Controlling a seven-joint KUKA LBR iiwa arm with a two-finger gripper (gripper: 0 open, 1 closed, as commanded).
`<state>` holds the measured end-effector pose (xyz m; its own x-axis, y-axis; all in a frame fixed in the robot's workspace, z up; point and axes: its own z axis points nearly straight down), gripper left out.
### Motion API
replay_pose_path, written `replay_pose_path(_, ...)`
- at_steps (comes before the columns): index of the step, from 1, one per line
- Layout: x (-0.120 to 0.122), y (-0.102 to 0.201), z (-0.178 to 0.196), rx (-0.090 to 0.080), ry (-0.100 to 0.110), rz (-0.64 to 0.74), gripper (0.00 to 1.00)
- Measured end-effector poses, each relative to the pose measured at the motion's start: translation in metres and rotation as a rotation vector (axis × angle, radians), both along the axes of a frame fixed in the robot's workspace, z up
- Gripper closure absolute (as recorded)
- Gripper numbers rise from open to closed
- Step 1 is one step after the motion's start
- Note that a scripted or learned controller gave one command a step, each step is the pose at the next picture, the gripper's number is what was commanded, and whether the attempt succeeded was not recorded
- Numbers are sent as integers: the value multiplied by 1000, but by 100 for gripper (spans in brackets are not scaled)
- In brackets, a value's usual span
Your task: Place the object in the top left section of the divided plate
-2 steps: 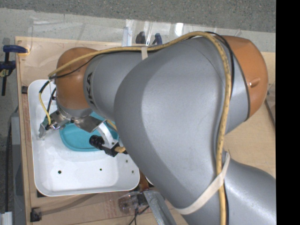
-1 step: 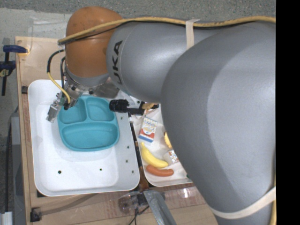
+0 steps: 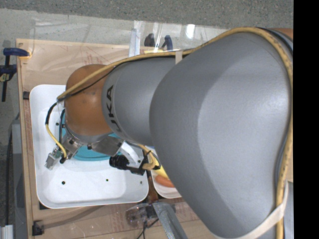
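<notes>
The big grey arm [image 3: 209, 128] sprawls over the left white bin [image 3: 84, 193], covering most of the teal divided plate [image 3: 92, 154]; can't tell how the jaws stand.

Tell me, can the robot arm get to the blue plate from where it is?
Probably yes. The arm's orange band hangs right over the blue plate in the left white bin, and nothing seems to block it, though the arm hides most of the plate.

Grey arm [image 3: 209, 128] w/ orange band [image 3: 84, 101] reaches over left white bin [image 3: 84, 193] on the wood worktop [image 3: 45, 63] — teal plate [image 3: 92, 154] edge peeks beneath wrist; orange item [image 3: 164, 182] in right bin.
</notes>
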<state>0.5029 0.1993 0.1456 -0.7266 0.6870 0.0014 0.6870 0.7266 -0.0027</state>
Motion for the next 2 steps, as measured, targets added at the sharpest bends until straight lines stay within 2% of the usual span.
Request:
replay_pose_path(1, 65, -27, 73, 1, -4, -198, 0)
replay_pose_path(2, 28, -34, 3, -3, 3, -818, 0)
